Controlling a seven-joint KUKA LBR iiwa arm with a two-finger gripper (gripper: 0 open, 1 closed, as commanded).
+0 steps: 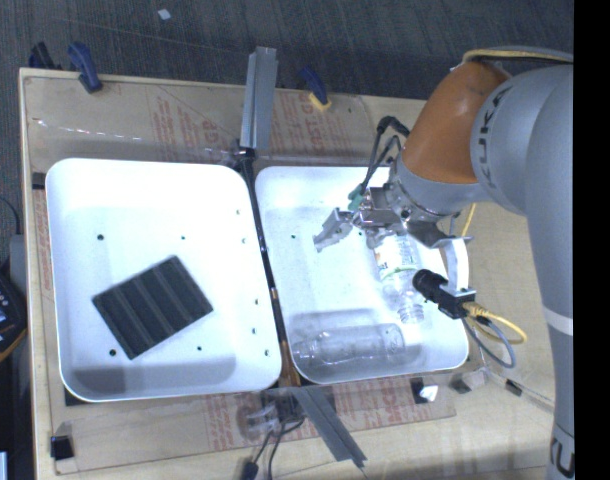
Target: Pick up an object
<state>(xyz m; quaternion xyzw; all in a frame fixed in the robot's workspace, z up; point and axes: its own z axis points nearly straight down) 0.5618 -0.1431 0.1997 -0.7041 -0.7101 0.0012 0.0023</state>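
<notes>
Camera view. The counter carries two white bins side by side. The left bin holds a dark ribbed pad, lying flat with its long axis running from 8 o'clock to 2 o'clock. The right bin holds two clear plastic bottles. The large bottle lies on its side along the near wall, long axis from 9 o'clock to 3 o'clock. The small bottle lies near the right wall, long axis roughly from 11 o'clock to 5 o'clock, its label end toward the arm's wrist.

The gripper sits over the upper middle of the right bin. Whether it is open or closed cannot be told from this view; nothing is visibly held in it.

Key relation: the small bottle is the nearest object, lying at about 4 o'clock from the gripper, just beside the wrist hardware. The large bottle lies at about 6 o'clock, further off. The ribbed pad is at 8 o'clock, well apart, across the divider between the bins.

Arm pose: the arm enters from 3 o'clock, the orange band high over the right bin's far corner, the wrist tilted down toward 9 o'clock. A black cable plug hangs at the right rim.

Judgement: a grasp of the small bottle calls for closing across its short axis.
</notes>
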